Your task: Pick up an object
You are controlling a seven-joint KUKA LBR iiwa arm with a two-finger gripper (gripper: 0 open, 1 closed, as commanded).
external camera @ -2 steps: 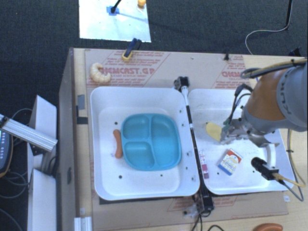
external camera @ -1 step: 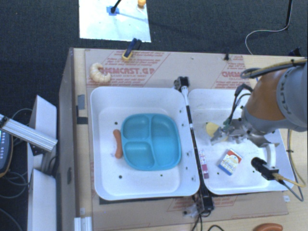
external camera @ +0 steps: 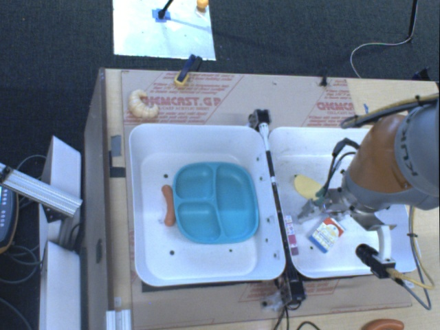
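Dark carpet surrounds the tabletop (external camera: 206,95). In the right bin (external camera: 302,267), a small carton (external camera: 326,234) lies just below-right of the gripper (external camera: 307,208), whose grip I cannot tell; a yellow object (external camera: 306,185) sits just above, a blue tray (external camera: 215,202) farther left.

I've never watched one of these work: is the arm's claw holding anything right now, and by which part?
It cannot be told. The gripper hangs in the right white bin between the yellow banana-like piece and the small printed carton.
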